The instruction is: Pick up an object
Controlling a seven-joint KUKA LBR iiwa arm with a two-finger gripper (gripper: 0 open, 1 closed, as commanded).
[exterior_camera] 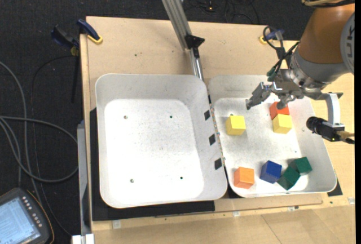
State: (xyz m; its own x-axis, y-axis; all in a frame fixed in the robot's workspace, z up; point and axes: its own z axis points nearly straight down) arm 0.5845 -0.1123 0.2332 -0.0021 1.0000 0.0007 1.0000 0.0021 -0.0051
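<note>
Grey arm hovers claw [274,96] above red cube [278,109], approach step; finger state unclear; next: descend, grasp.

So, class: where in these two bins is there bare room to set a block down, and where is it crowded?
The left bin is bare floor from wall to wall. In the right bin, room remains between the yellow block and orange block. Crowded: the blue block and green blocks, and under the gripper.
</note>
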